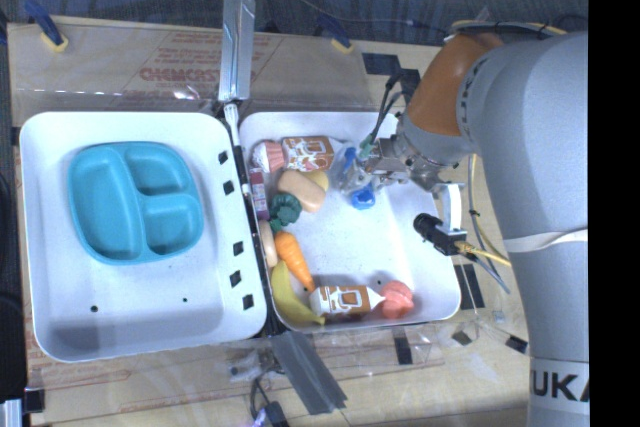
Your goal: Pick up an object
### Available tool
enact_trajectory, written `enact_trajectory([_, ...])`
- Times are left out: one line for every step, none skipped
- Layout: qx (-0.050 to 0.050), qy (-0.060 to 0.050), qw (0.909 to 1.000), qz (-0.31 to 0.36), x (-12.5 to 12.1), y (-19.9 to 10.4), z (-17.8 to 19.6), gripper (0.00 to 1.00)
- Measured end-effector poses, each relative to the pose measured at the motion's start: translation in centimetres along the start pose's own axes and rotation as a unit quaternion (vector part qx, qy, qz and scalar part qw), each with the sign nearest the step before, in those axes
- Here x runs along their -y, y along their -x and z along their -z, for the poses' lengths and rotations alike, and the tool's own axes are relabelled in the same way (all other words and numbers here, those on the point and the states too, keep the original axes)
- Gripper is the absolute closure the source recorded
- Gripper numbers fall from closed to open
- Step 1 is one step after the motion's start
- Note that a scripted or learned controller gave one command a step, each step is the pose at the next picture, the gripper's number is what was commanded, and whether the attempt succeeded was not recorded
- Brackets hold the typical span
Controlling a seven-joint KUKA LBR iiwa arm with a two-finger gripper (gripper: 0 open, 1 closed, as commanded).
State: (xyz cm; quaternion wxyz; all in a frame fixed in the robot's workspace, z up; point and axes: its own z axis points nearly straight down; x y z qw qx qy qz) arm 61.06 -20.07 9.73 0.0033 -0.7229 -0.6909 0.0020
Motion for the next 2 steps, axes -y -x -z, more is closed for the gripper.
enact_trajectory([0.0,0.001,0.9994,-0.035,0.8,-2.9,3.4,1.0])
enact_trajectory([0.003,0.009,1.0,0.001,1.3,-10.0,10.4,1.0])
